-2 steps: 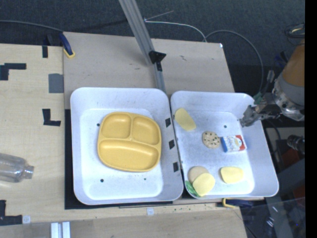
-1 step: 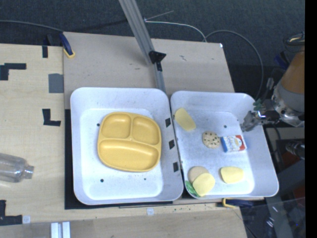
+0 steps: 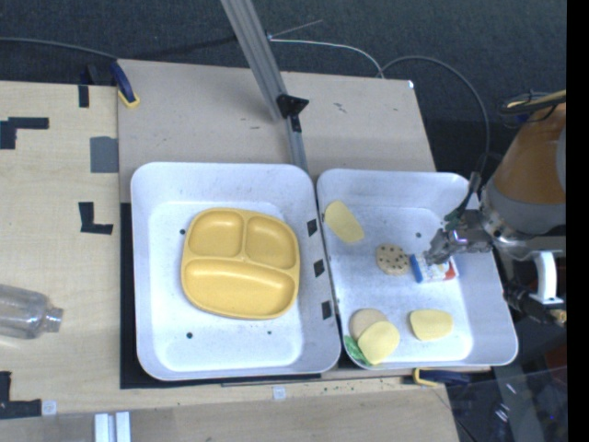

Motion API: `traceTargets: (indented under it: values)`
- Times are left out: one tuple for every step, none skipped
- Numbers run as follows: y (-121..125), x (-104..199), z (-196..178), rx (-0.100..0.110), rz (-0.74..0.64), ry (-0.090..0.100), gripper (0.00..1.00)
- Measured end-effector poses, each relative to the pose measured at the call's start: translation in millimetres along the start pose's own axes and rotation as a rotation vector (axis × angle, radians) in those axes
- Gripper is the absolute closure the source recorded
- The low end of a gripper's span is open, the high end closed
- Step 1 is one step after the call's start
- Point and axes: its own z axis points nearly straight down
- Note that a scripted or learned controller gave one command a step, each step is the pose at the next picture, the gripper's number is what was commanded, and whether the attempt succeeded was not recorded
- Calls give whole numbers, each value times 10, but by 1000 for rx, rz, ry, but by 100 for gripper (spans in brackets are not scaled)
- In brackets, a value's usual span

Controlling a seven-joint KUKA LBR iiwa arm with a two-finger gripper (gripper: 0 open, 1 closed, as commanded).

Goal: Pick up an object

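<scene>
How the gripper is set, spread or closed, cannot be told: its tip is a dark tangle low over the right bin, and nothing can be seen caught in it, so I would not call anything held.

By size, the two bins come first. The left bin carries a yellow divided plate and sits well apart from the gripper. The right bin holds all the loose pieces. The arm leans in over that bin's right wall.

Of the pieces, a pale yellow lump lies at the near edge, touching a beige round piece, with a scrap of green at their left. Another yellow piece lies near them, and a third yellow piece lies towards the far left corner. A speckled cookie lies mid-bin. Smallest is a blue, white and red item, just below the gripper tip and possibly touching it; this looks like the likeliest target.

The risks, as I judge them: that item is small and flat, so a close could slip over it or nudge it towards the cookie just beside it. A descent slightly off centre would pinch only an edge, and the item could drop out on lifting. Pressing too low would scrape the bin floor.
</scene>
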Motion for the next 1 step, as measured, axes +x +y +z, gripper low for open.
traceTargets:
  values:
    - [340,-214,-79,-8,-2,-2,100]
